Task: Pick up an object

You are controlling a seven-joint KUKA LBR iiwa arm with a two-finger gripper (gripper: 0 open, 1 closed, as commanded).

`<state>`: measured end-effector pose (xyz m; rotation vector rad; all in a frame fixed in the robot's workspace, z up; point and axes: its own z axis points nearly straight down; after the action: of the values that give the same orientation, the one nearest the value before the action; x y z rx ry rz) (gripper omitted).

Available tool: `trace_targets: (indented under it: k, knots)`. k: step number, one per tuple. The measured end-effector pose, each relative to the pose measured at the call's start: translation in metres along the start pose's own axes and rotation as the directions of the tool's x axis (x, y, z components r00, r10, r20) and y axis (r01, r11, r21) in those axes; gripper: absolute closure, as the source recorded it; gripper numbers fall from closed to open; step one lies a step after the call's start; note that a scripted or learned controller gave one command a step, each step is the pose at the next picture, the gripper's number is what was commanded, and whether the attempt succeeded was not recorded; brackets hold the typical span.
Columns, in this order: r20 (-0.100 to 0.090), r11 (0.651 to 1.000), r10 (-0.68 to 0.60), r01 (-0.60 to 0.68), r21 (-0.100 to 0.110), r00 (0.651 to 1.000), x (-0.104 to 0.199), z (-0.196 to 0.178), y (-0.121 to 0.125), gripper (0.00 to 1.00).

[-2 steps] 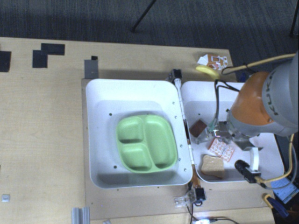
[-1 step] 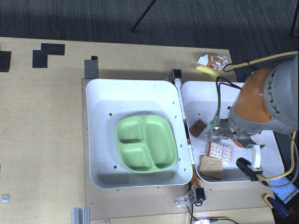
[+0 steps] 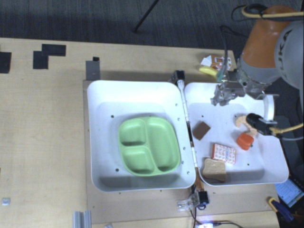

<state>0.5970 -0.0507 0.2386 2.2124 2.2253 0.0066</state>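
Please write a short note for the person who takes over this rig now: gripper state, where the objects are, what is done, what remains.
Gripper: above the back of the right bin, carrying nothing visible.
Right bin holds: brown block, orange piece, red-and-white packet, tan sponge-like piece.
Left bin holds a green divided tray.
Done: nothing lifted yet.
Left: descend, grasp one object, lift it.

Single fixed camera above bench (image 3: 42,141), looking down at slant. Far edge of bench toward top of frame, dark floor (image 3: 95,8) beyond it across upper band. Moderate distance: both white bins fit whole, left bin (image 3: 102,127) at frame centre, right bin (image 3: 270,160) at centre right. Arm (image 3: 268,44) enters from upper right of frame. Near bench edge cut off at bottom.
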Motion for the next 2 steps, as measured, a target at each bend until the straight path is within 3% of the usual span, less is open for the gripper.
trace_targets:
  k: [1,2]
  knots:
    - [0.001,1.0,0.0,0.0,0.003,1.0,0.0,0.001,-0.001,0.0]
    - [0.002,1.0,0.002,-0.002,0.001,1.0,-0.071,0.153,-0.028,0.0]
